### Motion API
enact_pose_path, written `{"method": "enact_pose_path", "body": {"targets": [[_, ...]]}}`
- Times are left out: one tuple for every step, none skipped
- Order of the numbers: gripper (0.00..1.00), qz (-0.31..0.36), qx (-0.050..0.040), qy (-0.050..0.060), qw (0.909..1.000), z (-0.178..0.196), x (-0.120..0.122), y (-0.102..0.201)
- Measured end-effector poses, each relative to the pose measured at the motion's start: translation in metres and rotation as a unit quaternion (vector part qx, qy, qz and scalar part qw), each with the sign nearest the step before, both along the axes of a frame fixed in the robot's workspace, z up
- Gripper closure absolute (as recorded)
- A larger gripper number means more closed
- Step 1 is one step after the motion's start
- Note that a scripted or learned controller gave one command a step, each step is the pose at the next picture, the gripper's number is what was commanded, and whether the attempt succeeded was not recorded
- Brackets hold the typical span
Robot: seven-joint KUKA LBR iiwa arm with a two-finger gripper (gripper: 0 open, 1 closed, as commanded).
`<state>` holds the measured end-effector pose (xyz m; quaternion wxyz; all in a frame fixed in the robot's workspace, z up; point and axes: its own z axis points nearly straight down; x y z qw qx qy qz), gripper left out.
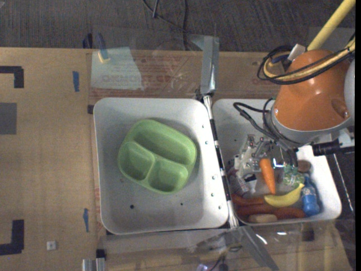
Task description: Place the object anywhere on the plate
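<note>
A green plate [158, 156] with three compartments lies in the left bin [113, 208], a little above its middle, with nothing on it. The right bin [225, 114] holds a heap of toy food at its near end: an orange carrot [268, 175] standing on end, a yellow banana [285, 197], a red sausage [265, 210] and a blue bottle [309, 201]. My gripper [265, 156] hangs low over this heap, right above the carrot's top. The arm's orange band [310, 97] hides much of the bin's far right part.
A metal divider [217, 157] runs between the two bins. Small greenish and brown pieces [294, 173] lie beside the carrot. Black and yellow cables [282, 64] loop off the wrist. Brown bench board with blue tape marks spreads to the left.
</note>
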<state>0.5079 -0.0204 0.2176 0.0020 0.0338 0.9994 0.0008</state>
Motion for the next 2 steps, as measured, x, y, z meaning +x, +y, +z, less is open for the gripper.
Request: {"method": "enact_pose_path", "body": {"targets": [[1.00, 0.048, -0.0001, 0.003, 0.9988, -0.035, -0.027, 0.020], [1.00, 0.115, 0.0000, 0.000, 0.9934, 0.018, 0.018, 0.102]]}}
